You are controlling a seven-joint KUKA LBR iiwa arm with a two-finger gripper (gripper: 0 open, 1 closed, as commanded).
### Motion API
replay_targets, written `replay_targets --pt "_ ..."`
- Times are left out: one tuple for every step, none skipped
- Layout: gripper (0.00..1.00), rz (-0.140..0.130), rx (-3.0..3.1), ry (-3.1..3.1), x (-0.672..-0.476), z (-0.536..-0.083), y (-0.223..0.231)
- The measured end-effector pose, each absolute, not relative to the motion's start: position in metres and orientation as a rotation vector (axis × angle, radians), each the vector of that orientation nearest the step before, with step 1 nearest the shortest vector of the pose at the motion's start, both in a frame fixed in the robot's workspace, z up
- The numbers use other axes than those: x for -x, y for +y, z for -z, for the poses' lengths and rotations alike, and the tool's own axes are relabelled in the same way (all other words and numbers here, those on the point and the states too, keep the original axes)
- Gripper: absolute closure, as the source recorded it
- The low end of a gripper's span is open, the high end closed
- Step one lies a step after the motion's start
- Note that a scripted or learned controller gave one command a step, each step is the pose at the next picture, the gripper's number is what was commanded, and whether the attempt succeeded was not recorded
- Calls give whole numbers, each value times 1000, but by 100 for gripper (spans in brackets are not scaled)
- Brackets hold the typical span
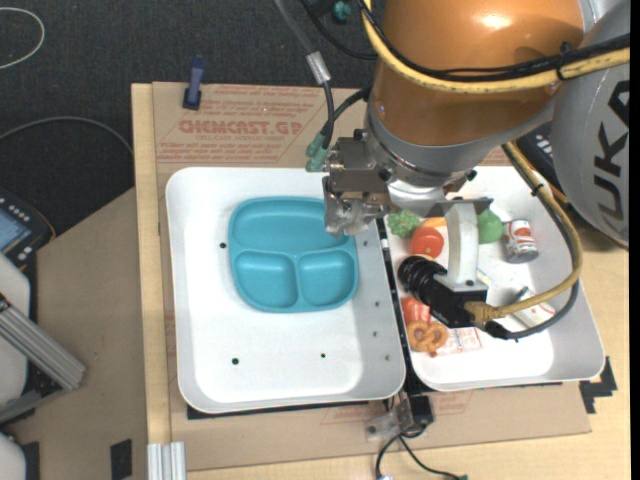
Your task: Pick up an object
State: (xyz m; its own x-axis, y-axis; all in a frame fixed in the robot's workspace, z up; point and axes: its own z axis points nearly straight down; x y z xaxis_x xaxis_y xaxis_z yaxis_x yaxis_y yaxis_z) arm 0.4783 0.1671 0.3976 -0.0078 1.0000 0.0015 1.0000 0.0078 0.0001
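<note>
Teal divided plate (292, 266) lies in left bin (200, 348), claw (345, 218) at its right edge; claw's opening cannot be told.

Left bin (200, 348) roomy besides tray (290, 256); right bin (560, 353) crowded.

The arm (470, 78) reaches in from the right, wrist down.

Dark carpet floor (70, 88) — loose cables (20, 38) — under a cardboard-topped bench (250, 118)
</note>
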Motion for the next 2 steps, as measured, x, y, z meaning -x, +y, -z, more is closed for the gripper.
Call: replay_targets --pt "100 1 2217 -2226 -539 -359 219" --pt "100 34 2222 -2229 -478 -546 205"
